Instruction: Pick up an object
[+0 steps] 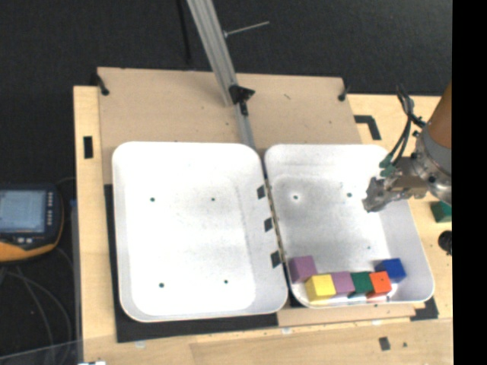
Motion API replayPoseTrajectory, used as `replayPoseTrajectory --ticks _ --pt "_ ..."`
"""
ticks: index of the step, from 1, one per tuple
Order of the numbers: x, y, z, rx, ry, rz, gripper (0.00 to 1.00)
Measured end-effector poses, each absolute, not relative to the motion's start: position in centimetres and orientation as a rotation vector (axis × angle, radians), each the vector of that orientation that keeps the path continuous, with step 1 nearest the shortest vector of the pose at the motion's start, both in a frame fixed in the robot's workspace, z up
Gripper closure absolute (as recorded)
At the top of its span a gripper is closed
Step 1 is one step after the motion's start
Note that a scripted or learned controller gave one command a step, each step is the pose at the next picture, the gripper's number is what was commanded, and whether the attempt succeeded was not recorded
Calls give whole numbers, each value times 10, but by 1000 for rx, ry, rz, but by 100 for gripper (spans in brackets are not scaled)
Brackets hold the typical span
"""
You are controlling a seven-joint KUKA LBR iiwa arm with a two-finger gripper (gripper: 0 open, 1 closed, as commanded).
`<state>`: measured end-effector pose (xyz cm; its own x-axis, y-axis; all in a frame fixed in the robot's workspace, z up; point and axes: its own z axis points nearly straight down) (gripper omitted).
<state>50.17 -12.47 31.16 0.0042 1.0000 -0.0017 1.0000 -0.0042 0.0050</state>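
Several small blocks lie along the near edge of the right bin (327,204): a purple block (303,267), a yellow block (321,286), another purple one (344,282), a green block (361,283), an orange block (380,283) and a blue block (391,268). My gripper (374,201) hangs over the right side of the right bin, well behind the blocks and apart from them. Nothing shows between its fingers.
The left bin (190,226) lies beside the right one, with a row of dark clips on the shared rim. A metal rod (217,44) slants in from the top. A handheld pendant (27,215) sits at the far left of the bench.
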Motion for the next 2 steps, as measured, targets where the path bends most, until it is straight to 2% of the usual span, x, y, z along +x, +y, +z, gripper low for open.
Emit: replayPoseTrajectory --ticks 1,2 --pt "490 -40 286 2213 2233 1 100" --pt "506 48 273 2212 2233 1 100"
